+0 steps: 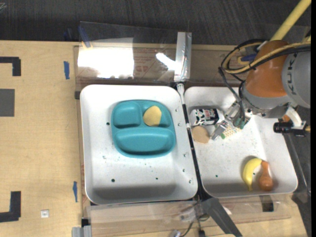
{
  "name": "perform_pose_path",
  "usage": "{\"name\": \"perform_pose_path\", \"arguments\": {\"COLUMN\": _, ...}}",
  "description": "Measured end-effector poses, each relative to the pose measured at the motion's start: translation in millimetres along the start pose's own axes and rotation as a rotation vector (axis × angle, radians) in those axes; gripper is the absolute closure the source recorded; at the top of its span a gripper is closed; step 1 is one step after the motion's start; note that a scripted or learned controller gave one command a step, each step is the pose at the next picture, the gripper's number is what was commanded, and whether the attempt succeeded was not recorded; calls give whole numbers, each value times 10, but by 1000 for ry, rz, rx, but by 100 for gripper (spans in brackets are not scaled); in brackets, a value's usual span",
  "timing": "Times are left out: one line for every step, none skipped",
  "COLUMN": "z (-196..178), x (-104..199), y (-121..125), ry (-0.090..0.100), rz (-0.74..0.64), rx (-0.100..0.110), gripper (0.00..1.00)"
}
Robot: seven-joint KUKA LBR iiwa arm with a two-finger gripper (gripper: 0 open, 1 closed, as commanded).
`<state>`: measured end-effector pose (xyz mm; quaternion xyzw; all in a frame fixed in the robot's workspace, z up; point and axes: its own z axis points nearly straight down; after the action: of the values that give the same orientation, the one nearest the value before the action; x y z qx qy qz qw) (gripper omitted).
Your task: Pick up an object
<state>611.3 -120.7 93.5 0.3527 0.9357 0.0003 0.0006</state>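
My gripper (220,131) hangs low in the right bin (281,181), near its upper left part, with the orange-banded wrist (265,75) above and to its right. Its fingers point down-left, close to a tan round piece (200,135) and just below a black-and-white carton (205,116). Nothing shows between the fingers. A yellow banana (251,172) and an orange carrot-like piece (266,177) lie together at the bin's lower right. In the left bin (98,177) a teal divided plate (143,138) holds a yellow lemon-like object (152,115) in its upper right compartment.
A divider ridge (190,147) separates the two bins. A clear plastic panel (131,58) stands behind the left bin. Black and yellow cables (237,58) loop behind the wrist. A black fitting (284,127) sticks out at the right bin's right edge.
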Motion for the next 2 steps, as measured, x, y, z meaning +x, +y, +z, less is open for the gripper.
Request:
{"name": "perform_pose_path", "arguments": {"z": 64, "x": 317, "y": 61, "ry": -5, "rz": 255, "rx": -4, "gripper": 0}}
{"name": "perform_pose_path", "arguments": {"z": 65, "x": 324, "y": -567, "ry": -5, "rz": 495, "rx": -3, "gripper": 0}}
